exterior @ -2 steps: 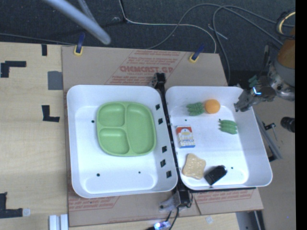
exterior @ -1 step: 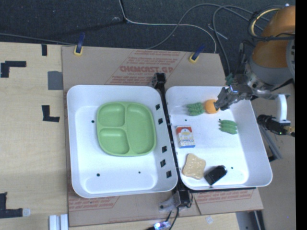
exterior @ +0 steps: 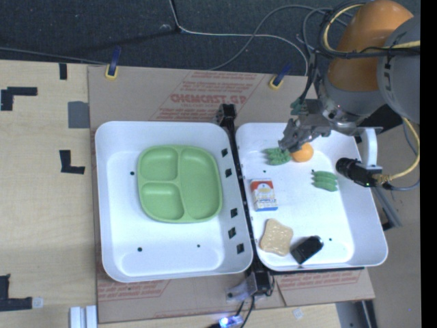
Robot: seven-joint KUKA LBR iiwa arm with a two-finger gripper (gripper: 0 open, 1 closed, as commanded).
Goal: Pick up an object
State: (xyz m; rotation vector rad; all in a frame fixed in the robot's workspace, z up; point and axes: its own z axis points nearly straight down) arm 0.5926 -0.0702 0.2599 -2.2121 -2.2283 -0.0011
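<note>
**Operator:** Report tool status.

**Me:** My gripper (exterior: 295,141) sits low over the far edge of the right bin (exterior: 355,241), near its far-left corner. The fingertips are dark and crowded against two items, so I cannot tell how far open they stand, nor whether anything is between them. I claim no hold.

**Operator:** What lies at the tool?

**Me:** An orange ball (exterior: 302,153) touches the tip on its near-right side. A leafy green piece (exterior: 276,156) lies just beside the tip toward the bin's left wall. Either could serve as the object; the orange ball looks the firmer target.

**Operator:** Procedure for a clean grasp?

**Me:** In my judgement: centre the fingers so that one item alone sits between them. Straddle the ball across its widest part; a round body will likely roll out if pinched off-centre. Keep the green piece outside the closing path. Close fully, then lift straight up, clear of the bin's far wall.

**Operator:** Other contents?

**Me:** A green pod (exterior: 325,180) lies toward the right edge. A small red-and-white packet (exterior: 263,194) lies by the left wall, mid-length. A tan cracker (exterior: 276,238) and a black block (exterior: 306,249) lie along the near edge. The left bin (exterior: 116,203) carries a green divided plate (exterior: 180,184), well apart from my work.
</note>
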